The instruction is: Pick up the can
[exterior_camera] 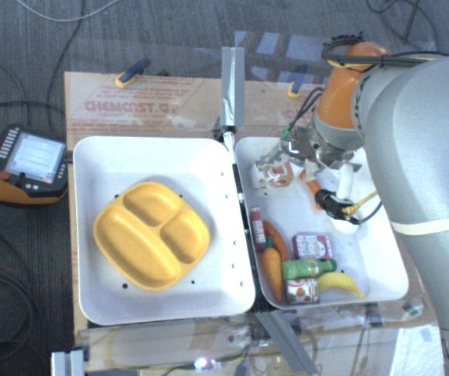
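**Crowding at the right bin's near edge**

Lying against the near wall of the right bin (381,284), the can (302,291) is hemmed in: carrot (272,272) on its left, green bottle (309,269) touching behind, banana (340,284) to its right. Open floor remains mid-bin. The gripper (287,159) sits at the far end, well apart from the can, over a crumpled wrapper (275,175); its state cannot be told. The left bin (91,163) holds a yellow tray (152,235).

Colours in the two white bins

Left bin (91,210) — a yellow tray (151,234); right bin (381,272) — red-and-white can (302,291), green bottle (309,269), yellow banana (340,284), orange carrot (272,271).
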`<state>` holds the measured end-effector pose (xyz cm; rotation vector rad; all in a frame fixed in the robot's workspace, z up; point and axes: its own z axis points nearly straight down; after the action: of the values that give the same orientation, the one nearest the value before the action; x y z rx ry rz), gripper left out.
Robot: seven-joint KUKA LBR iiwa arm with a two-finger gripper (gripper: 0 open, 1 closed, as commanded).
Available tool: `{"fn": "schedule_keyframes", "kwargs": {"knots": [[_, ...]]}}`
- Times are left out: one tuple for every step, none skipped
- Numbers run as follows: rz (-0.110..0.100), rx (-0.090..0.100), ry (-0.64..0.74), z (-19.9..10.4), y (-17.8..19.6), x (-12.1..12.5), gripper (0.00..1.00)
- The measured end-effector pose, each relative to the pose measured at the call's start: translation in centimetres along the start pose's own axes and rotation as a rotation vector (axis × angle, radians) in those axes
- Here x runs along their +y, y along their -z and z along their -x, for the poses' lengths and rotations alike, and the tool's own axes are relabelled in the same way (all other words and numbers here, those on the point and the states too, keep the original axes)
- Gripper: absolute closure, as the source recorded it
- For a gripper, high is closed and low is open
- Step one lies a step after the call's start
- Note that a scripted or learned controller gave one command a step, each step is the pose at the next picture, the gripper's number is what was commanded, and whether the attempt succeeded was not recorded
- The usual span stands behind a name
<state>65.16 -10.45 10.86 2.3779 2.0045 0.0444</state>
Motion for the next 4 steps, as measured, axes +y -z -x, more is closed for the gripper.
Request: {"fn": "schedule_keyframes", "kwargs": {"knots": [[0.008, 0.002, -0.148, 8.9, 0.1, -2.9, 0.0], [0.016, -0.008, -0.105, 3.7, 0.3, -5.7, 0.0], [0.026, -0.002, -0.1, 3.3, 1.6, -5.2, 1.0], [0.024, -0.002, -0.101, 3.3, 1.5, -5.2, 0.0]]}}
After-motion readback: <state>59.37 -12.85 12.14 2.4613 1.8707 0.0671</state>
